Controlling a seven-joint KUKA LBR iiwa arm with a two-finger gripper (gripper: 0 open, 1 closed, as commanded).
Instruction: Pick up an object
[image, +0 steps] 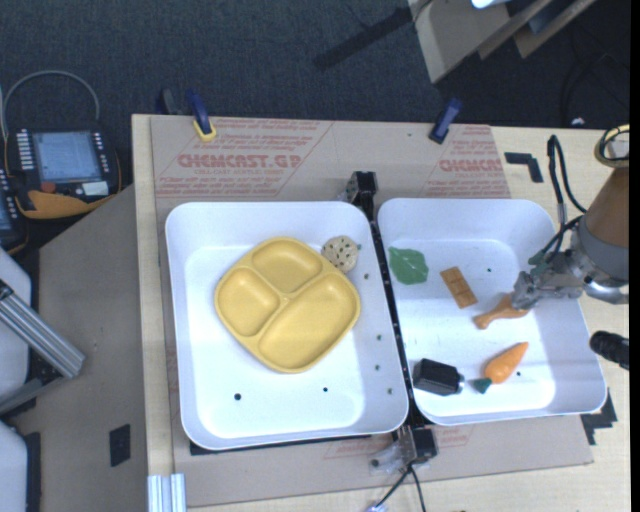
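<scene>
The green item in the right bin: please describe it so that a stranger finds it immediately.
Look at the right white bin, then at its upper left area beside the divider. The green piece lies flat there, left of the small orange-brown block. It is the bin's one all-green thing.

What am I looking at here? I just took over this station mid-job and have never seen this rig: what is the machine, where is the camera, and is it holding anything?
The single camera sits above the bench and looks down at a slant. Two shallow white bins lie side by side: the left bin and the right bin. The grey arm with an orange band reaches in from the right; its gripper is low in the right bin, at the end of an orange-brown piece. I cannot tell whether it grips that piece.

The left bin holds a yellow divided plate and a cookie at its upper right edge. The right bin also holds a green piece, a tan wafer, a toy carrot and a small black block.
</scene>
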